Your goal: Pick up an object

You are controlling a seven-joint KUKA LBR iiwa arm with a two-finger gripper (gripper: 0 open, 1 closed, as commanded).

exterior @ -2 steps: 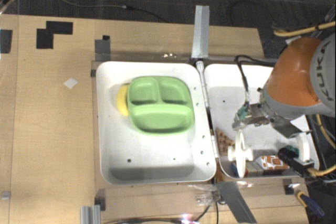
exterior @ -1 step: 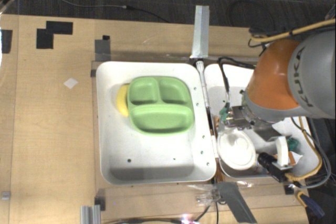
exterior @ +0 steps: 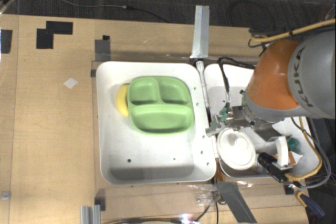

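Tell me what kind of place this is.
Probably a robotics lab's bin-picking bench: a wooden bench carrying two white bins, a grey and orange arm above one, and loose cables across the carpet.

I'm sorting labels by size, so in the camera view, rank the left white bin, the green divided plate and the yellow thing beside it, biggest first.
1. Left white bin
2. Green divided plate
3. Yellow thing, partly hidden under the plate, so its full size is unsure.
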